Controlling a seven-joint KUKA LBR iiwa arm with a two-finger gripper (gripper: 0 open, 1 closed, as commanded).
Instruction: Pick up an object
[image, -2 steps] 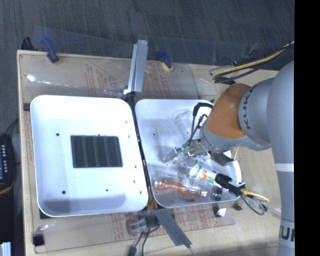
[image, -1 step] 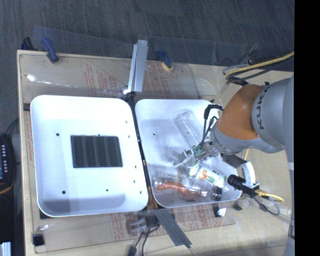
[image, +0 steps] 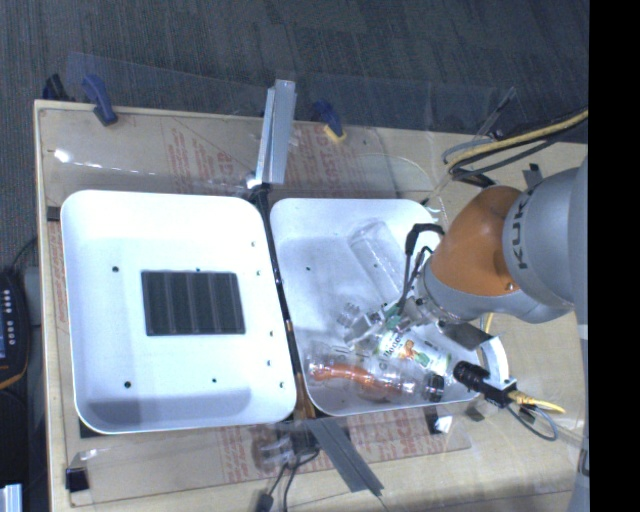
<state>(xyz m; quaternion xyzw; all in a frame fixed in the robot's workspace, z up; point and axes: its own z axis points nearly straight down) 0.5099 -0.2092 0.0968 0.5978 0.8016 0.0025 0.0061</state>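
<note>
My gripper (image: 393, 318) is low in the right bin (image: 305, 240), in among a pile of clear plastic things. Right under it lies a small bottle with a green and white label (image: 407, 349). A clear bottle with orange contents (image: 350, 375) lies along the bin's front wall. A clear plastic cup (image: 372, 248) lies on its side behind the gripper, apart from it. The orange-banded wrist (image: 478, 255) covers the bin's right side.
The left bin (image: 100, 230) holds a flat dark ribbed rectangle (image: 193, 302) near its middle. A metal bar (image: 274, 130) stands at the back between the bins. Blue clamps (image: 100, 100) hold the board's far edge.
</note>
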